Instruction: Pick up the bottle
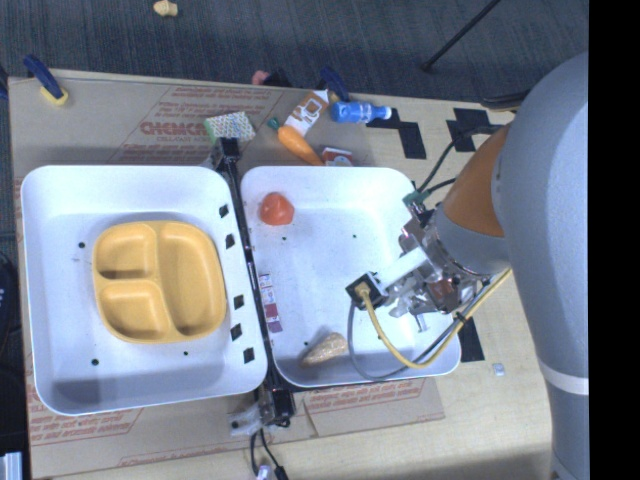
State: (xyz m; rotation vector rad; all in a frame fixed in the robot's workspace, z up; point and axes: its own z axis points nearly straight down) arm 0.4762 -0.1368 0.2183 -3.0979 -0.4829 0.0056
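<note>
A small blue bottle [357,113] lies on its side on the bench behind the right bin [330,183], outside its far rim. My gripper [418,300] hangs low over the right bin's right side, near the rim, under the grey wrist and its orange band. It is far from the bottle, toward the near right. A yellow cable loops below it. I see nothing of the bottle at the gripper.
In the right bin lie a red round thing [277,209] at the far left and a tan lump [326,348] by the near wall. A yellow divided plate [159,279] sits in the left bin. An orange carrot [299,145], a carton [307,114] and a green sponge [230,125] lie near the bottle.
</note>
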